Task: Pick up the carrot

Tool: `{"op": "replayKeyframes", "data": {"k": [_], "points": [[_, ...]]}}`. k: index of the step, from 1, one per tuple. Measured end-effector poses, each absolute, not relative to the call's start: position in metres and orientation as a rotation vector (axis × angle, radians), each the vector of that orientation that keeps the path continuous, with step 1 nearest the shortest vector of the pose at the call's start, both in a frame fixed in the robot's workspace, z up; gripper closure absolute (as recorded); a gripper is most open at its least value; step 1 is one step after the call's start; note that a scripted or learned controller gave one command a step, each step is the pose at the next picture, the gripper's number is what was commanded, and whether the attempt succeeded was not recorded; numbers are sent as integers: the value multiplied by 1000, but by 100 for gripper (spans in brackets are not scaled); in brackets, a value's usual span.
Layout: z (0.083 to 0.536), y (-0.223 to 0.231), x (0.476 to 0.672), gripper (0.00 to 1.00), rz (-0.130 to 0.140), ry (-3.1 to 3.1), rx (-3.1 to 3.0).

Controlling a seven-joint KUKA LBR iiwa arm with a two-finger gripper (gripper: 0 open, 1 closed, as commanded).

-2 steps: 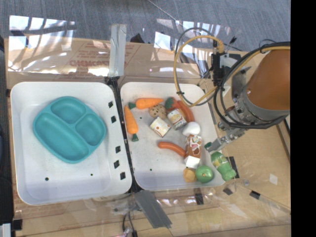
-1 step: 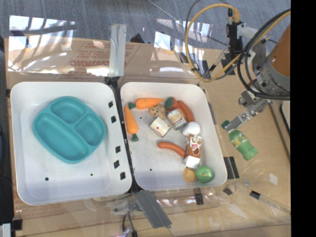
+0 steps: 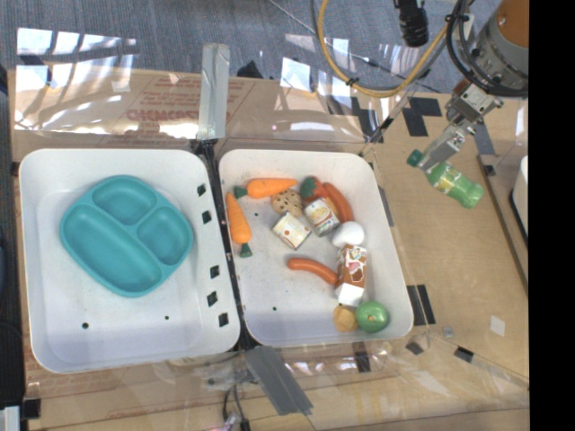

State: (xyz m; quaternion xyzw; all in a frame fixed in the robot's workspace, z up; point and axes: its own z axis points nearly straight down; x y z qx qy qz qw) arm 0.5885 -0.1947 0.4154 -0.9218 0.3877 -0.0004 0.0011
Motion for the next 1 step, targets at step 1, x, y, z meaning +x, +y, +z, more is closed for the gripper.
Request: {"op": "replayKeyframes", "data": {"k": [1], "points": [[392,-202,620,100,-3,950,-2991]]}}
